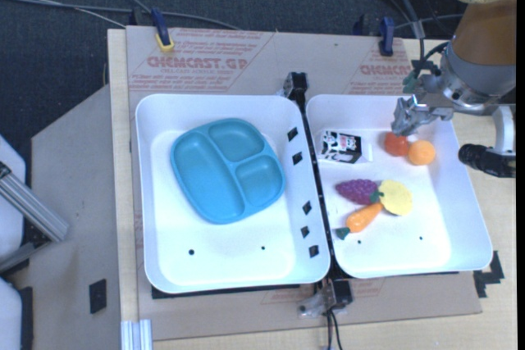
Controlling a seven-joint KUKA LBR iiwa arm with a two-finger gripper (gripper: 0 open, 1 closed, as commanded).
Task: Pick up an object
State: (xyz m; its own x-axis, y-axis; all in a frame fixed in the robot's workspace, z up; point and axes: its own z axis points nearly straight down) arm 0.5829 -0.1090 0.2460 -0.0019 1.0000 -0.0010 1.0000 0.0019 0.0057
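Over the right bin's (pixel 459 201) far edge the end effector (pixel 404 124) hangs just above a red ball (pixel 395 145) touching an orange ball (pixel 422 153), its grip state impossible to tell, while a blue divided plate (pixel 228 169) fills the left bin (pixel 156 201).

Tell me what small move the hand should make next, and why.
Probably lower straight down a little: the hand hovers just above the red fruit, which lies beside the orange fruit in the right bin. Nothing shows between its fingers yet.
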